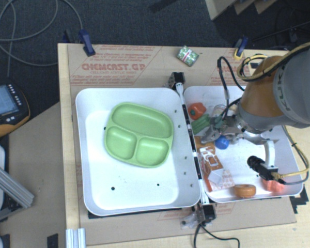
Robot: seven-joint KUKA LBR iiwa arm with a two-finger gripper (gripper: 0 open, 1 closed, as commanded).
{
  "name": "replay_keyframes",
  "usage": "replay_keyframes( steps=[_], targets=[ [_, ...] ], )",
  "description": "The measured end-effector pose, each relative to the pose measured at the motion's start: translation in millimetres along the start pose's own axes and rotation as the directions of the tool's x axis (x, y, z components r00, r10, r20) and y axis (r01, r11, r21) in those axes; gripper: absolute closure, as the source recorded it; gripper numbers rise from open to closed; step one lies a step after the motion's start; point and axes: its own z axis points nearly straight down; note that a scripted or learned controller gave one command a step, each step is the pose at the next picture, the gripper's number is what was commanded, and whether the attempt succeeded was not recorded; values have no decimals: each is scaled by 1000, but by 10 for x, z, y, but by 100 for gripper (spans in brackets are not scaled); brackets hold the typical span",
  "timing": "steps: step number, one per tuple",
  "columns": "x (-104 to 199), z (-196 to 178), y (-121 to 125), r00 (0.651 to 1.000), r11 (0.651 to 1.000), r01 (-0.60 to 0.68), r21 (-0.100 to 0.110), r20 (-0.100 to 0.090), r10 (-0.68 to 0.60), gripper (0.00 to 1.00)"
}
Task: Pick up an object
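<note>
The arm [279,94] reaches in from the right and hangs low over the right bin [294,156], its orange band plain above the wrist. The end effector [217,130] is down among the clutter at the bin's far left, and whether it grips anything I cannot tell. Just beside it sits a small blue object [221,143], with an orange-red piece [197,109] and a green piece [200,123] toward the far left corner. Nearer along the left wall lies a flat printed packet [213,167], and a brown bun-like object [245,191] rests at the near edge. In the left bin [93,180], a green divided plate [139,134] sits toward the far side. A small green-and-white packet [187,56] lies on the bench [119,66] beyond the bins.
</note>
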Motion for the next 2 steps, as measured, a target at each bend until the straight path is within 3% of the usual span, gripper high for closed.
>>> replay_keyframes(
  steps=[1, 2],
  targets=[
    [4, -102, 7, 1000, 1000, -1, -2, 0, 1, 100],
    [779, -997, 211, 1000, 1000, 2, 0, -1, -2, 100]
  ],
)
